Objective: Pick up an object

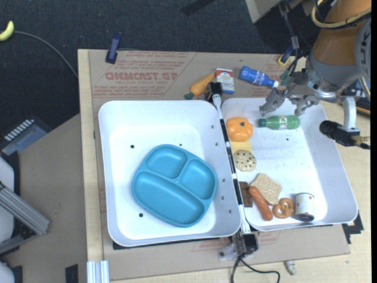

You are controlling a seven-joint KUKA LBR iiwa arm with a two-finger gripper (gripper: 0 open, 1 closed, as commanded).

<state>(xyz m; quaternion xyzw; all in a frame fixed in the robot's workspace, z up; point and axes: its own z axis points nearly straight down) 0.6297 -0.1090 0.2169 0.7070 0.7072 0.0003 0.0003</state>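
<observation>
One green bottle [281, 122] lies under the spread gripper [287, 103]; probably light, smooth plastic that rolls, so pinch across its middle.

Grey arm [333, 69], orange band [347, 7]

bins [118, 158]: white, both
tray [174, 184]: light blue
bottle [280, 122]: green w/ white cap
pumpkin [238, 128]: orange
cookie [244, 160]: tan w/ dark chips
cracker [267, 186]: pale tan
sausage [260, 204]: red-orange
pretzel [283, 207]: orange-brown
can [304, 206]: silver w/ white label
arm [341, 34]: grey, orange band
bench board [153, 69]: tan cardboard, red print
blue bottle [257, 76]: blue, off-bin
</observation>
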